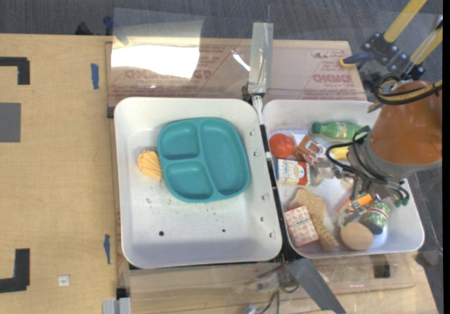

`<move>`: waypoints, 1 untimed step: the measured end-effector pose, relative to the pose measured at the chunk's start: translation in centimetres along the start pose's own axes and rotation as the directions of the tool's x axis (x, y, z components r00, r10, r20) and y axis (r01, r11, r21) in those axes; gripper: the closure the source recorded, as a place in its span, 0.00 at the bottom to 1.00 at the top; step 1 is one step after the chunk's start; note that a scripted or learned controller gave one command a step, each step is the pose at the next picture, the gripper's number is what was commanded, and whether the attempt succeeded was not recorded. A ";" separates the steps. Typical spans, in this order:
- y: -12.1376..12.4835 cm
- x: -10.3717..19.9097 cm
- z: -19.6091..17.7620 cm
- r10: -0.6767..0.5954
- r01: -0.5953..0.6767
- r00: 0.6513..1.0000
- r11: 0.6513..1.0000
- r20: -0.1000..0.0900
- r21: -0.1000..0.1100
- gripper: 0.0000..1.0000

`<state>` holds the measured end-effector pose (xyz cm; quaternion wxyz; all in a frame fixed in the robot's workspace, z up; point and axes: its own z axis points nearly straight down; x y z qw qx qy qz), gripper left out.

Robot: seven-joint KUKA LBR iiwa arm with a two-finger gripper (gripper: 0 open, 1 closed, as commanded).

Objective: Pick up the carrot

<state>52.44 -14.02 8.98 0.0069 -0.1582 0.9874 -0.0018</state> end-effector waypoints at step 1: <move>0.1 -0.1 -1.1 -0.003 0.003 1.000 1.000 0.000 0.000 1.00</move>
